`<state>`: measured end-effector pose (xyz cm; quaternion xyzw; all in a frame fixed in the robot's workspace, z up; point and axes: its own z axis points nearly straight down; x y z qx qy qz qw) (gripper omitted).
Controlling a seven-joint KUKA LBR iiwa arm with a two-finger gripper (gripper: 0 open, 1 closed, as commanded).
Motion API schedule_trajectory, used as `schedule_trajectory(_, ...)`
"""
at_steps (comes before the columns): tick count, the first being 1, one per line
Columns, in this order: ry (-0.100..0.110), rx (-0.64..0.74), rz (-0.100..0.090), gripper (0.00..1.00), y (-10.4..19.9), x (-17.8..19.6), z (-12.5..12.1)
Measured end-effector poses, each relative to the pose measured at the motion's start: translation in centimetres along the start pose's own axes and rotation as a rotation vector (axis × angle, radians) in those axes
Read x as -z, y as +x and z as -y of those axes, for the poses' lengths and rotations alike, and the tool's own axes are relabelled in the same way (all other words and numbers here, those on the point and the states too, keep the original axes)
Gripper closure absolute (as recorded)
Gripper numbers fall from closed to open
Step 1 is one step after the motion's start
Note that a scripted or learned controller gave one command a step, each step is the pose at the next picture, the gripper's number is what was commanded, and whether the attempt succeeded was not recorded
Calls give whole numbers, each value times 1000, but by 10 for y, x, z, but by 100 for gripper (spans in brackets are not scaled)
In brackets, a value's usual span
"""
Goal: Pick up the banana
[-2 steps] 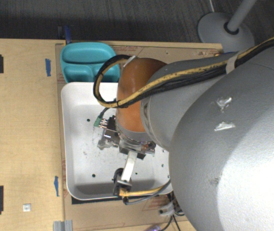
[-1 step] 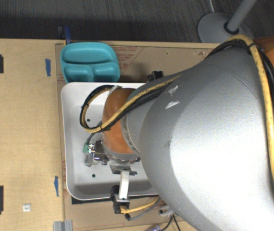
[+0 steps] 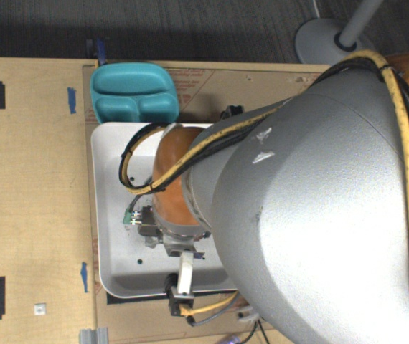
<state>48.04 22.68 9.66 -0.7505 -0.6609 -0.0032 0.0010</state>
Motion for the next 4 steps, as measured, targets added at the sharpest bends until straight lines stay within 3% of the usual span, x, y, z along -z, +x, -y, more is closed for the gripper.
schedule_trajectory(1, -6, -415, -2, 100, 0, -9, -1)
schedule_trajectory(2, -1, -418, 6, 0, -3, -11, 0)
schedule_trajectory(3, 3, -747, 8, 0, -2, 28, 1)
schedule_trajectory(4, 2, -753, 7, 0, 4, 94, -44)
